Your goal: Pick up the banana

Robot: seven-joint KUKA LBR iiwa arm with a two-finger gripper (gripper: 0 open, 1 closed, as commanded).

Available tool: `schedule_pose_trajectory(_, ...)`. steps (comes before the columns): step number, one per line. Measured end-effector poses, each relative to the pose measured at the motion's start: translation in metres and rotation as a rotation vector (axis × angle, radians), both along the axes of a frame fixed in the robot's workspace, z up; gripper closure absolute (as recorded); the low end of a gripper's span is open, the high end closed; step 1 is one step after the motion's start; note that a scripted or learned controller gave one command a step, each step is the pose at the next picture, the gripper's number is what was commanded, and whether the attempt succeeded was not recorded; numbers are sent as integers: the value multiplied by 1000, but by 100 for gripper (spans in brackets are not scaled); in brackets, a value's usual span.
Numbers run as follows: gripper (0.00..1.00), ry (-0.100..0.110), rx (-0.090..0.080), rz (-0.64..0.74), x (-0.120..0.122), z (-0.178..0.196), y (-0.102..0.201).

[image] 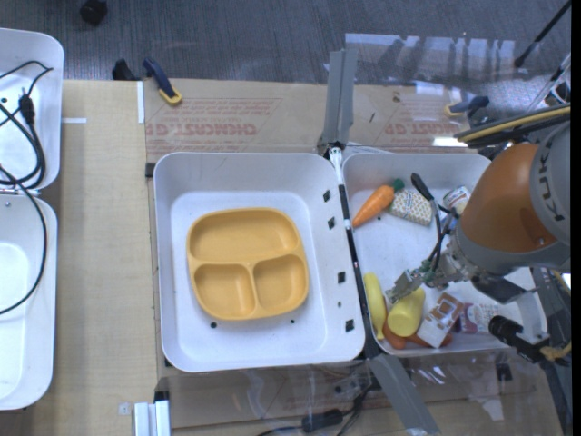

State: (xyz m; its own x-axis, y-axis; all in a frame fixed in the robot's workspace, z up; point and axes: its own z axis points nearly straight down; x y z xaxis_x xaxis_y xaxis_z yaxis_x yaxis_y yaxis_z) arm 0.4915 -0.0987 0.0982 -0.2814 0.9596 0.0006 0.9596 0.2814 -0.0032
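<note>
The grey arm with its orange band (504, 203) reaches into the right white plastic bin (427, 166), its two-finger jaws (406, 286) low near the bin's front edge, just above a yellow lemon-like fruit (406, 316); whether they are open or closed cannot be told, and nothing shows between them. The curved yellow banana (374, 302) lies against that bin's left wall at its front left corner, just beside the jaws. The left white bin (172, 243) carries a yellow three-compartment plastic plate (247, 263).
</note>
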Motion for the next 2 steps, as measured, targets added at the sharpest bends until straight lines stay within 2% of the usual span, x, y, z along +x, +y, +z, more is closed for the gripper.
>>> schedule_pose_trajectory(1,100,0,0,-1,1,8,0)
schedule_pose_trajectory(2,0,1,-1,-2,1,8,0)
